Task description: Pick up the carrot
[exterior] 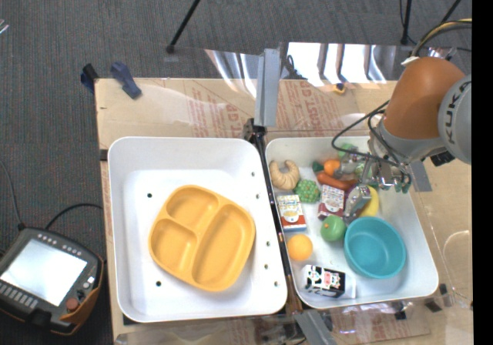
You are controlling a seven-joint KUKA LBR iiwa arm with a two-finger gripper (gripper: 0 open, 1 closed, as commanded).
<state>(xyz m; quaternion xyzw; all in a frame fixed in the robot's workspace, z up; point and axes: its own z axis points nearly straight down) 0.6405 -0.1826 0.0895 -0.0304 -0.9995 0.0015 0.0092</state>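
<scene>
Camera view: fingers low among right-bin toys beside the carrot.

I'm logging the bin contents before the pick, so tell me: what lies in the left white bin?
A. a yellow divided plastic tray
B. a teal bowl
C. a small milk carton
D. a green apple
A: the yellow divided plastic tray lies alone in the left white bin, while the other toy foods and the teal bowl sit in the right white bin.
</scene>
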